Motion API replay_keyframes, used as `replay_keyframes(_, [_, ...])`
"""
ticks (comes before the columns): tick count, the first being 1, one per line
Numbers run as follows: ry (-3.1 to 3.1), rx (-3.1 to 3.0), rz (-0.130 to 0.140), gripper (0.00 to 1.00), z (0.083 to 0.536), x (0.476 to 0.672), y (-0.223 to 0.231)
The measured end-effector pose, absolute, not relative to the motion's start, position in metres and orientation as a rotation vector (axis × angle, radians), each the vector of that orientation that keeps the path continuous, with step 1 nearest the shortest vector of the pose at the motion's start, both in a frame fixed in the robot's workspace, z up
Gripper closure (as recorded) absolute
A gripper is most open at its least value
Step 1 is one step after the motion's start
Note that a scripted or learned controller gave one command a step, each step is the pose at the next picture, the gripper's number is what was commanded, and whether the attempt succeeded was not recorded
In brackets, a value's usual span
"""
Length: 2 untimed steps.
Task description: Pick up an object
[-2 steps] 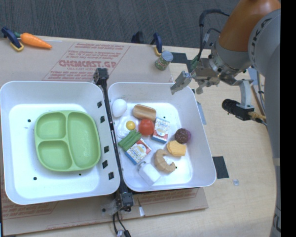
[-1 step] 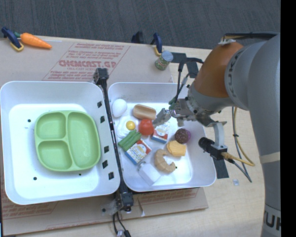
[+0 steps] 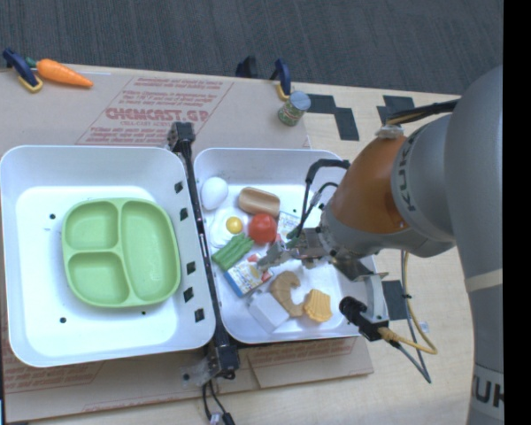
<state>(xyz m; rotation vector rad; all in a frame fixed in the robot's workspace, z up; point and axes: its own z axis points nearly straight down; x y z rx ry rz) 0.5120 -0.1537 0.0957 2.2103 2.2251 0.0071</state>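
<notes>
The right bin [image 3: 274, 159] holds a pile of toy food: a white egg [image 3: 214, 192], a hot dog bun [image 3: 258, 202], a red tomato [image 3: 262, 227], a fried egg [image 3: 231, 227], a green pickle [image 3: 233, 251], a blue-and-white packet [image 3: 244, 277], a brown cookie [image 3: 288, 292], an orange waffle piece [image 3: 318, 305] and a white block [image 3: 268, 312]. My gripper [image 3: 277, 255] reaches in from the right and sits low over the pile's middle, just below the tomato. Its fingers look slightly apart, with nothing clearly between them.
The left bin [image 3: 35, 330] holds a green divided plate [image 3: 121, 251]. Outside the bins, a toy carrot [image 3: 64, 74] lies at the far left of the bench and a small can [image 3: 292, 109] stands behind the right bin. The arm's orange band [image 3: 376, 189] overhangs the right bin's right side.
</notes>
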Motion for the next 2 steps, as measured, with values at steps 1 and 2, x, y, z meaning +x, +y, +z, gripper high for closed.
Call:
replay_keyframes(1, [2.233, 2.203, 0.007, 1.0, 0.106, 0.513, -0.153])
replay_keyframes(2, [2.226, 2.213, 0.001, 1.0, 0.256, 0.548, -0.146])
